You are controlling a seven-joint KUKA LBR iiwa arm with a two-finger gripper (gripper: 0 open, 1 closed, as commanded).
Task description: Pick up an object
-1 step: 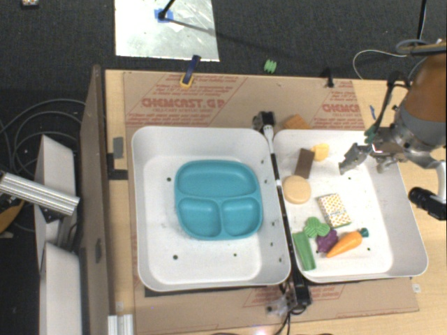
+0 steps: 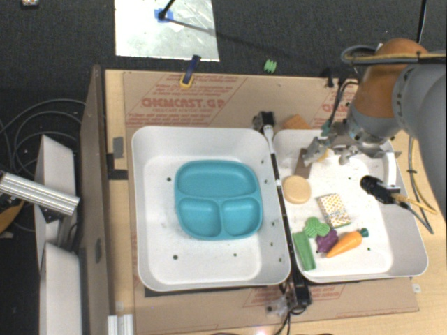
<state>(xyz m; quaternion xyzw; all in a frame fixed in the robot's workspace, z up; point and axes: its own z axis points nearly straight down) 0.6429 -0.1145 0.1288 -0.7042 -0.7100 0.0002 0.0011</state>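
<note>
Below the tool (image 2: 316,153), whose grip state I cannot tell, lies a tan round object (image 2: 297,189), apart.

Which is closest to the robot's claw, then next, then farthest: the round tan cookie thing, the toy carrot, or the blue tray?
Measured from the gripper in the camera view:
1. Round tan disc, just below-left of it in the right bin.
2. Toy carrot, lower down near that bin's front edge.
3. Blue divided tray, across in the left bin.
</note>
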